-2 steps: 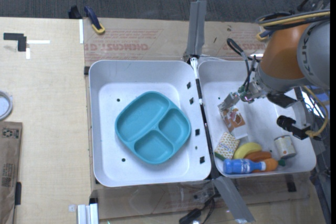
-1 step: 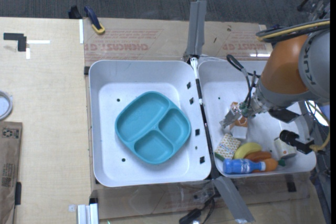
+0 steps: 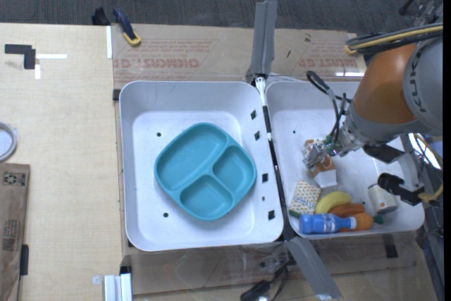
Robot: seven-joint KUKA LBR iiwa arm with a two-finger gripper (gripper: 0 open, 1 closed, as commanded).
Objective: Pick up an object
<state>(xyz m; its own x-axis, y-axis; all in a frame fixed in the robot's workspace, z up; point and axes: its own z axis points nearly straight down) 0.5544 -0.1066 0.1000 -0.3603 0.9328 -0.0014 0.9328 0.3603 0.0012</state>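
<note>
My gripper (image 3: 318, 154) is low in the right bin (image 3: 289, 120), near its middle. It is right over a small brown and orange object (image 3: 323, 163) and hides part of it. A small white block (image 3: 326, 179) lies just in front of that object. Along the bin's front edge lie a blue bottle (image 3: 326, 224), a yellow banana (image 3: 331, 201), an orange piece (image 3: 350, 210) and a pale patterned wafer (image 3: 304, 196). A small pale can (image 3: 381, 200) lies at the front right.
The left bin (image 3: 137, 151) holds a blue divided plate (image 3: 204, 171). A grey post (image 3: 264, 39) rises behind the wall that the two bins share. The arm's orange band (image 3: 384, 84) hangs over the right bin's back right part.
</note>
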